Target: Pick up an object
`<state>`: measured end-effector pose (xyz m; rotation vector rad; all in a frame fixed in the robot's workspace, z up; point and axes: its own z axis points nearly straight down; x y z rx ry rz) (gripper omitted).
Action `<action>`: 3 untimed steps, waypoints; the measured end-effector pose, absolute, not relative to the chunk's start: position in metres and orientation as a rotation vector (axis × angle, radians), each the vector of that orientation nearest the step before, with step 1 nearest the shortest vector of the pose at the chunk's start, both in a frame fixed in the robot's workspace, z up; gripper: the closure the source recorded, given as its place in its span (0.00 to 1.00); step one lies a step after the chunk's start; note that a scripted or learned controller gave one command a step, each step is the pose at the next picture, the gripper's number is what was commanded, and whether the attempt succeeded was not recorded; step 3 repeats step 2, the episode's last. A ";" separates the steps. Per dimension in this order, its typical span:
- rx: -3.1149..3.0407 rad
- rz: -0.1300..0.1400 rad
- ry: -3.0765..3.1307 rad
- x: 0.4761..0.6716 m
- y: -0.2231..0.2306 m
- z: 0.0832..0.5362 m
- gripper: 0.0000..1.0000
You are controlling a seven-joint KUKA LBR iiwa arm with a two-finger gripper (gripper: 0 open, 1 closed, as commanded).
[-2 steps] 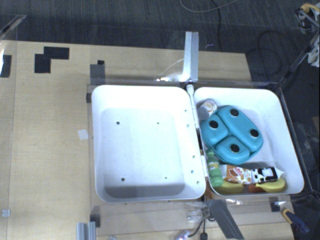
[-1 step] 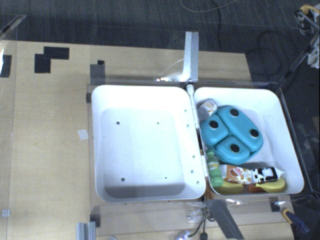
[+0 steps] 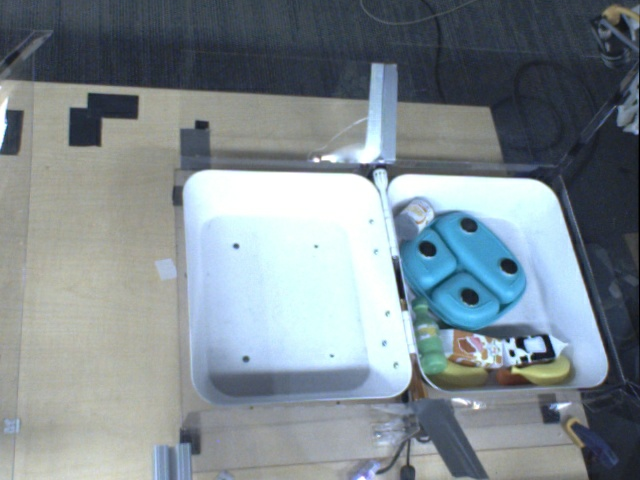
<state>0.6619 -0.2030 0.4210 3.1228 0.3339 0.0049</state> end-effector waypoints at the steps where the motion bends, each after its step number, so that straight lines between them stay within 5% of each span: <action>1: 3.120 0.011 0.347 0.663 -0.201 0.433 1.00; 3: 3.124 0.006 0.328 0.662 -0.200 0.430 1.00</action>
